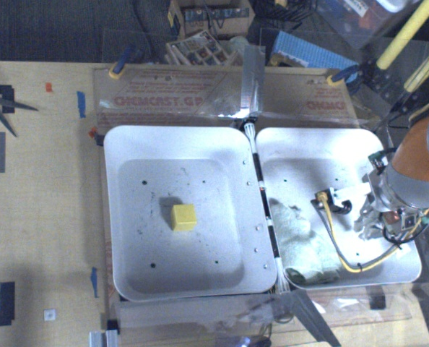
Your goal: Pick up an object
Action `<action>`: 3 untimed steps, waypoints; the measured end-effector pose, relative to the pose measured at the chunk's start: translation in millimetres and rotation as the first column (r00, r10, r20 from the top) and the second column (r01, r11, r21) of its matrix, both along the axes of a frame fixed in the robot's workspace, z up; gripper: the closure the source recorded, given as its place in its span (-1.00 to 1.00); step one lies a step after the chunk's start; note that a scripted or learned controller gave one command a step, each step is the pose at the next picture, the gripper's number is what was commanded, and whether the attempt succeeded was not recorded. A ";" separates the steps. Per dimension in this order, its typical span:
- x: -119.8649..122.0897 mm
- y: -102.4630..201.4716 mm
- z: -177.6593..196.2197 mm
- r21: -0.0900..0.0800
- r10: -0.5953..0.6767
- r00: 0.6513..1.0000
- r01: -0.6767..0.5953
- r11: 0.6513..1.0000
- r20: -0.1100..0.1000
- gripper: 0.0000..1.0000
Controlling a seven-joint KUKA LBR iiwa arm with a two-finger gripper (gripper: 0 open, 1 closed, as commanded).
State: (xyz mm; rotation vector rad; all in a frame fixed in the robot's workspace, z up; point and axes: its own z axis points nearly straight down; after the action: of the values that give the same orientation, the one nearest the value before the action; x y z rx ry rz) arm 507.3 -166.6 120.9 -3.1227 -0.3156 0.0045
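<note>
A pale wooden tabletop carries 2 shallow white bins side by side, with clear plastic sheeting printed in red lettering behind them and cluttered boxes and cables beyond. A small yellow cube sits near the middle of the left bin, alone on its speckled floor. In the right bin lies a white fluffy cloth, touching the divider side, with a yellow cable curving across it. The claw hangs over the right bin's far side, well apart from the cube; I cannot tell how it is set. The grey arm with its orange band enters from the right.
</note>
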 end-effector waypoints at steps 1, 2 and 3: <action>-25.6 8.0 -32.3 -0.001 0.221 0.975 -0.221 0.975 0.010 1.00; -27.8 15.9 66.9 -0.002 0.001 1.000 -0.001 1.000 0.001 1.00; -29.3 -8.1 1.3 0.000 -0.004 1.000 0.004 1.000 -0.001 1.00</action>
State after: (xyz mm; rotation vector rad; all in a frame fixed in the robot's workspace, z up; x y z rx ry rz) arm 478.0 -174.7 122.2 -3.1232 -0.3092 0.0058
